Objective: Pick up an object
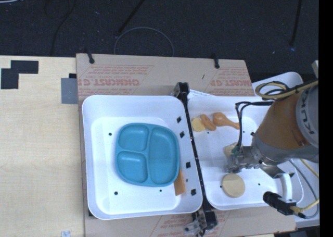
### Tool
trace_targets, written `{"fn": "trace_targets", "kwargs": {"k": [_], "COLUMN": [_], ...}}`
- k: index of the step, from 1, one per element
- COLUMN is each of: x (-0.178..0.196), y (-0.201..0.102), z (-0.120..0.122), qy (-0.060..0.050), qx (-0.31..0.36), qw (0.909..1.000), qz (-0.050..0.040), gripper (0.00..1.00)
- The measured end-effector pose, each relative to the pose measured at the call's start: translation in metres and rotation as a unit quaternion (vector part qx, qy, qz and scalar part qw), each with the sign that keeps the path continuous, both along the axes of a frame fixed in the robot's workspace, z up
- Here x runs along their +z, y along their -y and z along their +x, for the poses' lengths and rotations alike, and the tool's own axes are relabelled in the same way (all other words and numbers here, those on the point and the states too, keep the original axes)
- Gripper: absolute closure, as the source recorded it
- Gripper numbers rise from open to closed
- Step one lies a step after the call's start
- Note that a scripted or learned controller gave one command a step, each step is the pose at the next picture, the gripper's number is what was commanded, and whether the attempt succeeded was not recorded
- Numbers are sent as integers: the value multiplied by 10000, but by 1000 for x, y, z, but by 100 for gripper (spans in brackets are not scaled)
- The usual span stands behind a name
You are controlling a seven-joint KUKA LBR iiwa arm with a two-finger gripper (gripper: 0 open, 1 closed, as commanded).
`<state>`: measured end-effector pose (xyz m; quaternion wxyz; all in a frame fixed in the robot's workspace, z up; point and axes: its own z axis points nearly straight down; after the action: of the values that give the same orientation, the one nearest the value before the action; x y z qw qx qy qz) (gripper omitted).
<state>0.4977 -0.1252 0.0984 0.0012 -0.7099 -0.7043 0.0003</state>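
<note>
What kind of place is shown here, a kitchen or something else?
Probably a robotics lab bench: a grey and orange robot arm reaches into two shallow white plastic bins, with black cables on dark carpet behind.

Grey arm [307, 126], orange wrist band

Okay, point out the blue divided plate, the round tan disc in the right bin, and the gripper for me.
blue divided plate [147, 154]: camera view, on its centre ridge.
round tan disc [233, 185]: camera view, middle of its top face.
gripper [235, 163]: camera view, at its tip, above the disc.
</note>
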Motion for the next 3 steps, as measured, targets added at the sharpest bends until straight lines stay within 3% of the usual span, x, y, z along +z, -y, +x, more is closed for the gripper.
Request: {"fn": "trace_targets", "kwargs": {"k": [3], "x": [163], "y": [3], "z": [-3], "qy": [27], "qx": [46], "qw": [10000], "qz": [-8], "gripper": [100]}}
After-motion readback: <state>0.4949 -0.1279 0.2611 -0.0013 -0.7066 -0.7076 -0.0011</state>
